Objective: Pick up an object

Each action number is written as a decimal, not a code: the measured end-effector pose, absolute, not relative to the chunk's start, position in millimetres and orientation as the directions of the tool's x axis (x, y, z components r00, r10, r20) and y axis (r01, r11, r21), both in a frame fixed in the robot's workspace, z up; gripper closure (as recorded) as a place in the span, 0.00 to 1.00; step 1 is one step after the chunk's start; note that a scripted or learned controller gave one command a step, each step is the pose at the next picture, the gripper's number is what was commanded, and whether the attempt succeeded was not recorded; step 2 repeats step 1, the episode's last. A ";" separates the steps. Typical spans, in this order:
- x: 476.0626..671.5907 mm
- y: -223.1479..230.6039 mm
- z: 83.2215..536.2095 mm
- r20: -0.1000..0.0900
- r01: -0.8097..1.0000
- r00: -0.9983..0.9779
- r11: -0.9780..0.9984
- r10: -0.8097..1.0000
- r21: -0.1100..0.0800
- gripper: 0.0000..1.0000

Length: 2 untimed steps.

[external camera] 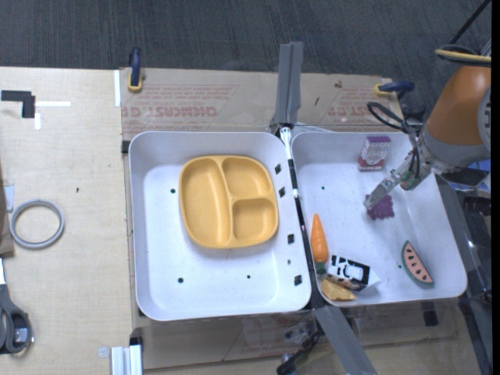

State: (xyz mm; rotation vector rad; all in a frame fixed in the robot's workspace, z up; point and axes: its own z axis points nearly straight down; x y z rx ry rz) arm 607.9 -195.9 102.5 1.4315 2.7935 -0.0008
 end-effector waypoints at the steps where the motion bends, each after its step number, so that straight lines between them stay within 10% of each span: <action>1: 581.9 -222.6 140.6 -0.002 1.000 -0.026 0.026 1.000 0.000 0.00; 2: 581.9 -222.6 140.6 -0.002 1.000 -0.026 0.026 1.000 0.000 0.00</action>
